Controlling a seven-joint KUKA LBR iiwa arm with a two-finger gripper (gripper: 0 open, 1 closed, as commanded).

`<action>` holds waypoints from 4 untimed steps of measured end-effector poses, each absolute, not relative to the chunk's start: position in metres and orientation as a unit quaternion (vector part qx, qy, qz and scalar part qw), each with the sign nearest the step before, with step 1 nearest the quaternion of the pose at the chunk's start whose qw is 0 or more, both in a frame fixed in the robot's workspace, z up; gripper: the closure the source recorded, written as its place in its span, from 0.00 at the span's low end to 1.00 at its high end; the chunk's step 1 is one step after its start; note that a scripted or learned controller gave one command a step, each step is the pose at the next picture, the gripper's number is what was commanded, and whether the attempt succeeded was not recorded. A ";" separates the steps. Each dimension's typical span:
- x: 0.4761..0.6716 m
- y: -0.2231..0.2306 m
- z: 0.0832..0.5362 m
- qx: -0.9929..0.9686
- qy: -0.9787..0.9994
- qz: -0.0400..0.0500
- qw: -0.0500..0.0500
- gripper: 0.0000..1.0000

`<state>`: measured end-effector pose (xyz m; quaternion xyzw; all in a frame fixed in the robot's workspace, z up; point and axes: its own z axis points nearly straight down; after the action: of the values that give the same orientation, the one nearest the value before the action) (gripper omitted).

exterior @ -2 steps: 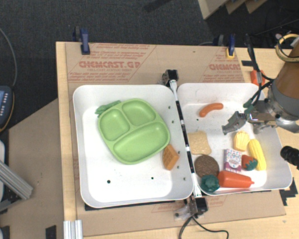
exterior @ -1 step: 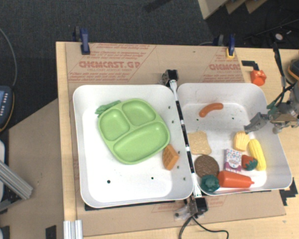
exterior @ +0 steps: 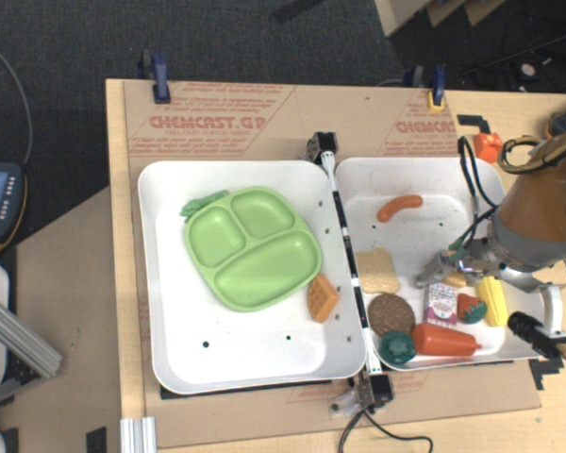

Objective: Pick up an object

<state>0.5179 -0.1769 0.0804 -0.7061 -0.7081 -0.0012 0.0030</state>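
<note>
Reaching in from the right over the right bin [exterior: 358, 173], with the grey arm [exterior: 538, 225] and its orange band hanging above that bin's right side. Poising the claw [exterior: 443, 270] low in the middle of the bin, just above the small pink-and-white packet [exterior: 441, 302]; impossible to tell whether open or closed, and nothing visibly gripped. Lying in the right bin: an orange sausage [exterior: 399, 207] toward the far side, well apart from the claw; a pale bread slice [exterior: 376, 271] near the dividing wall; a brown round patty [exterior: 391, 314] just in front of the bread; a green piece [exterior: 396, 347] at the near edge, touching the large orange carrot [exterior: 443, 341]; a yellow corn cob [exterior: 491, 300] to the right of the packet, with a small red-and-green piece [exterior: 469, 309] between them. Sitting in the left bin [exterior: 160, 253]: a green divided plate [exterior: 253, 247], tilted on the slant, and an orange waffle-like wedge [exterior: 323, 299] just beside its near right corner. Resting both bins side by side on the table [exterior: 132, 159], clamped at the far edge by blue clips [exterior: 157, 74].
</note>
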 end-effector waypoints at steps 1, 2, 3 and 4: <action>0.519 -0.180 0.095 -0.707 -0.707 -0.001 -0.001 1.00; 0.518 -0.180 0.094 -0.707 -0.707 -0.001 -0.001 0.00; 0.543 -0.152 0.084 -0.706 -0.708 0.000 -0.001 0.00; 0.542 -0.153 0.095 -0.707 -0.707 -0.001 -0.003 1.00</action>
<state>0.5424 -0.1534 0.0949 -0.7071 -0.7071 -0.0009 -0.0026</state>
